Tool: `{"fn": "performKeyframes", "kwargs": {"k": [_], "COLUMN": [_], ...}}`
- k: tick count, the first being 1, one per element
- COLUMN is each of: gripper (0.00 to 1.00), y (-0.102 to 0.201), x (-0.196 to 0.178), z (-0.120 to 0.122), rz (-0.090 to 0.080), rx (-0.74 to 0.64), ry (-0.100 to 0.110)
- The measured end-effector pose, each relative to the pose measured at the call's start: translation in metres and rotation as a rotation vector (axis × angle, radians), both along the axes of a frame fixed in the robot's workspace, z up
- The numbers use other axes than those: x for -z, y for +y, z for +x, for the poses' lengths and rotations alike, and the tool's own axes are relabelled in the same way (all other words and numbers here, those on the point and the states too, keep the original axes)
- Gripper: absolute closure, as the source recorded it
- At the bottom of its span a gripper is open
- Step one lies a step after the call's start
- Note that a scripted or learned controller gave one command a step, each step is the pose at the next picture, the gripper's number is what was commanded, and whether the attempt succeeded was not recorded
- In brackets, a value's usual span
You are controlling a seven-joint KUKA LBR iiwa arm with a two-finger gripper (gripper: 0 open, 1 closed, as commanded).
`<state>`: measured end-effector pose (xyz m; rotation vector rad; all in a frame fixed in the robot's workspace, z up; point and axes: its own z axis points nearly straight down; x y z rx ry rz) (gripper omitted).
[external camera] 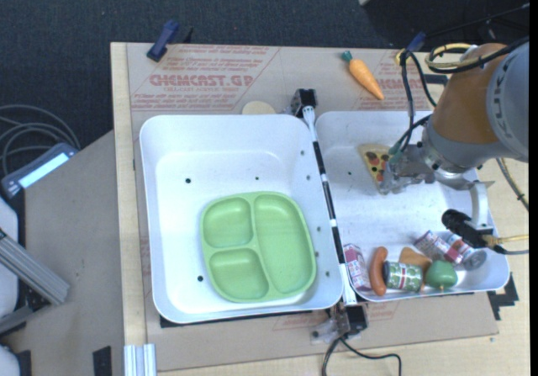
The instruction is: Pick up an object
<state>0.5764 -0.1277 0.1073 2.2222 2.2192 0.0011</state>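
Cardboard-topped bench (202,71) carries two white bins, and your gripper (389,181) hangs low in the right bin (353,135). You cannot tell how it is set. Touching or just under it lies a flat pizza-slice toy (374,157), probably light, stiff and thin; take it across its edges, since it may slide on the smooth floor.

Bright even overhead light, white bins (168,147) near glare (soft shadows), slight overall blur.

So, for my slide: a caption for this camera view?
KUKA arm's gripper lowered beside a pizza slice in the right bin.
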Motion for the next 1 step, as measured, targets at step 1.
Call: {"fn": "performKeyframes", "kwargs": {"k": [1], "gripper": [1.00], "y": [0.0001], "x": [-0.0100], "z": [0.0004], "rz": [-0.001], "rx": [0.001], "ry": [-0.002]}}
